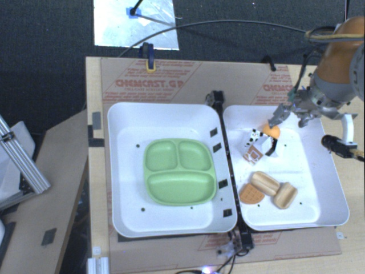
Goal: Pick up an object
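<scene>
While hanging over the right white bin (328, 170), grey jaws (280, 117) angle towards a small orange-and-black toy (269, 135); opening impossible to tell. No lift yet: toy resting on bin floor, beside tan bread-shaped pieces (275, 188). Left bin (122, 153) carrying a green divided plate (179, 171). Beneath, cardboard-covered tabletop (188, 80), dark carpet beyond.

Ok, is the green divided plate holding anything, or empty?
Empty. The green plate lies flat in the left bin, all three compartments bare; the food pieces lie in the right bin.
</scene>
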{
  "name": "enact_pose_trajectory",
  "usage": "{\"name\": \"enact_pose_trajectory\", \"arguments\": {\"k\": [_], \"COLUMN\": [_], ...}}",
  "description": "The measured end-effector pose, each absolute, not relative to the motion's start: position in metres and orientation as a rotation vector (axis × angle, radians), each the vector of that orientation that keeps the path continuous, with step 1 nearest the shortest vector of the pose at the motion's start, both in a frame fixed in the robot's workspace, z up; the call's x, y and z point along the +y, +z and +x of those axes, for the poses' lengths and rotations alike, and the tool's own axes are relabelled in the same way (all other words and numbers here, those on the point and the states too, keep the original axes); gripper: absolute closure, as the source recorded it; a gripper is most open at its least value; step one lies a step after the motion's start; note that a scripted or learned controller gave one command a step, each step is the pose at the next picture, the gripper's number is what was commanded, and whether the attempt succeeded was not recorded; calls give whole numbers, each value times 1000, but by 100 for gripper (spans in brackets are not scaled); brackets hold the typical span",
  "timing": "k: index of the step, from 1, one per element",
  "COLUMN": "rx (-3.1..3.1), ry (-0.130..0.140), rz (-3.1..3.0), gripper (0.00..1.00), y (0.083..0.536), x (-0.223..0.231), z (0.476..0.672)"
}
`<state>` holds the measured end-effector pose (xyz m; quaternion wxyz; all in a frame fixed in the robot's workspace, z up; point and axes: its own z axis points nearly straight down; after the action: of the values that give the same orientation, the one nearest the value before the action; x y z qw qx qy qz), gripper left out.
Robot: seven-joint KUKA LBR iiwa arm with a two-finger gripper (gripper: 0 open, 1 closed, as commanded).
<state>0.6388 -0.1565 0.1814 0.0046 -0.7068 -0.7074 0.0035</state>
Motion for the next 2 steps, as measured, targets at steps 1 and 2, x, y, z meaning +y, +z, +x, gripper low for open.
{"name": "enact_pose_trajectory", "arguments": {"k": [1, 2], "rx": [-2226, -2222], "ry": [-1, 2], "rz": [-2219, -2220], "gripper": [0, 0], "y": [190, 147], "x": [-156, -159], "z": [642, 639]}}
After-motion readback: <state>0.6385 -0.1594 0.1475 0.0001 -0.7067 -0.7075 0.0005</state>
